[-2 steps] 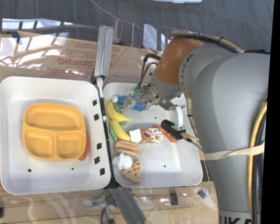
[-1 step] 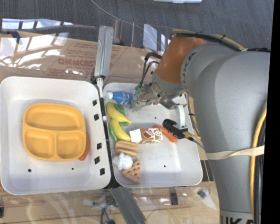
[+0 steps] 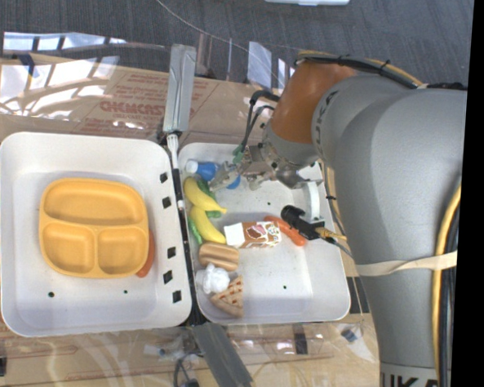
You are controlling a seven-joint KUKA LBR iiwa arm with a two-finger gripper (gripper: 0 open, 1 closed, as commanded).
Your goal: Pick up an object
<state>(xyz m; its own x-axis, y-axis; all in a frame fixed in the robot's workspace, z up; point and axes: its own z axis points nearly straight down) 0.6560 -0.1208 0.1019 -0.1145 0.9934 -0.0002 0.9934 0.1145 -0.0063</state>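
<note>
Camera view: I am looking down at a slant on both bins, the arm [image 3: 375, 156] coming in from the right.
Claw: I see the claw [image 3: 245, 166] low over the far end of the right bin [image 3: 301, 290], under the orange band [image 3: 300, 110].
Claw state: its tips are lost in wrist hardware and cables, so I cannot tell how it stands.
Bottle: a small blue and white bottle [image 3: 206, 172] lies just beside the claw, to its left; it may be touching, but the view is too cluttered for me to say.
Banana: the banana [image 3: 201, 197] lies nearer than the claw, down and left of it.
Green piece: a green piece [image 3: 196, 224] sits beyond the banana from the claw.
Packet: a printed packet [image 3: 256, 233] lies below the claw, mid-bin.
Hot dog: the hot dog [image 3: 219, 255] rests further down.
Pizza slice: the pizza slice [image 3: 230, 295] is farthest from the claw, at the near end.
Tray: a yellow tray [image 3: 93, 227] sits in the left bin [image 3: 15, 297], well apart from the claw.
</note>
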